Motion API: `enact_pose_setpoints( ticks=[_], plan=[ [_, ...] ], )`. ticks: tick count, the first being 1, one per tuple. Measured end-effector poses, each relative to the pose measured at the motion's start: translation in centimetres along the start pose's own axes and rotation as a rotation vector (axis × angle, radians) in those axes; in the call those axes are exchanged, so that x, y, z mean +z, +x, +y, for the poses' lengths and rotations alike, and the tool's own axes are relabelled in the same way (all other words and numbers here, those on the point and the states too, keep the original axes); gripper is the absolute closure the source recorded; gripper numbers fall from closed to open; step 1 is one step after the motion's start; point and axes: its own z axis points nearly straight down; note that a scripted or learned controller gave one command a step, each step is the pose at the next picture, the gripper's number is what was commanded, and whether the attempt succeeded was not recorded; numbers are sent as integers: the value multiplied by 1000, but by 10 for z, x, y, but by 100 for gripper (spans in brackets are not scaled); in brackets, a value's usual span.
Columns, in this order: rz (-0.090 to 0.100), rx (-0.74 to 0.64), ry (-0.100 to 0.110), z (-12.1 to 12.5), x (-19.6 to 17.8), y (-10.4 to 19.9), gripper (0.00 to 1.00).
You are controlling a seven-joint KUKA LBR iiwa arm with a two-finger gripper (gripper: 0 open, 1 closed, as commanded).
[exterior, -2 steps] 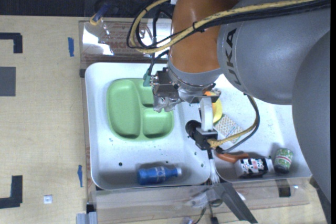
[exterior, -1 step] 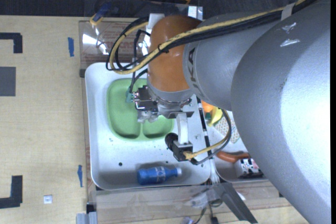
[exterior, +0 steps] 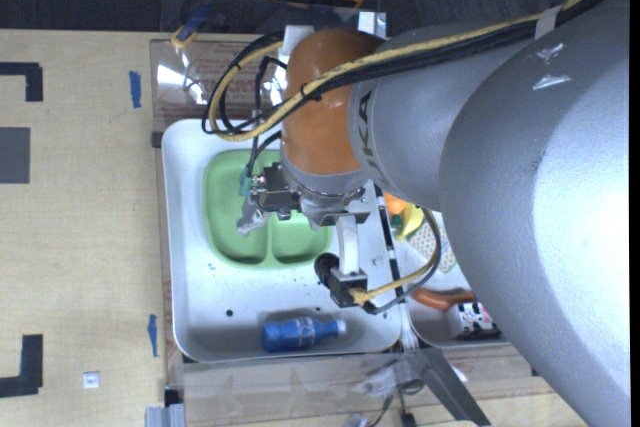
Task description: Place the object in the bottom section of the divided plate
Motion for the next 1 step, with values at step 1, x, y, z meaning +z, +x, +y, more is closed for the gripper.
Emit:
enact_pose_setpoints(
  ticks=[1],
  plan=[
    [12, 341, -22, -31, 80, -14, 0]
  ],
)
